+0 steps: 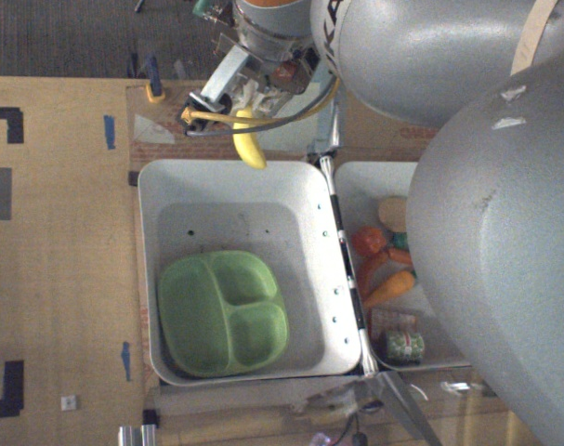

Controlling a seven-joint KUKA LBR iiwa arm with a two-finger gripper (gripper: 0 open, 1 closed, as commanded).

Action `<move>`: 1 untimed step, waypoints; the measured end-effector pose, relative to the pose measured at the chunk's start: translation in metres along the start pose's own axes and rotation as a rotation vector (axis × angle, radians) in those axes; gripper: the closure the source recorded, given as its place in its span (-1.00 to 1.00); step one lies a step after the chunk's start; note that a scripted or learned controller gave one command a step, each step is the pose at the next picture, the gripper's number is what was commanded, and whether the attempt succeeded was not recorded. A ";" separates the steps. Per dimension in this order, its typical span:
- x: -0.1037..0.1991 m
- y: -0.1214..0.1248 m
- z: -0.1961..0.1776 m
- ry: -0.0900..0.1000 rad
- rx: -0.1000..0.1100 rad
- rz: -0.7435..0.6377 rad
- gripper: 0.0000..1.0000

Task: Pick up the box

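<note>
Wooden bench, marked with blue tape, carries two shallow white bins side by side: the left bin holds a green divided plate in its near half, and the right bin, partly hidden by the grey arm, holds a heap of toy foods with the box, small and patterned, lying at the near end. Above the far rim of the left bin, the gripper is closed on a yellow banana, which hangs below its fingers.
</note>
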State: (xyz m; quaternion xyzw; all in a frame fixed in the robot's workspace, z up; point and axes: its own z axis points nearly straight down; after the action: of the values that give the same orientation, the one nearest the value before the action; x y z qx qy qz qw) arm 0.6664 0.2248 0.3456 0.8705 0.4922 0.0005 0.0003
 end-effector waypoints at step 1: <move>0.000 -0.001 0.018 -0.004 0.004 0.063 1.00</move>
State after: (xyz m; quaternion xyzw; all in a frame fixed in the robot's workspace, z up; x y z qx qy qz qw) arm 0.6658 0.2256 0.3280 0.8855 0.4646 -0.0021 -0.0006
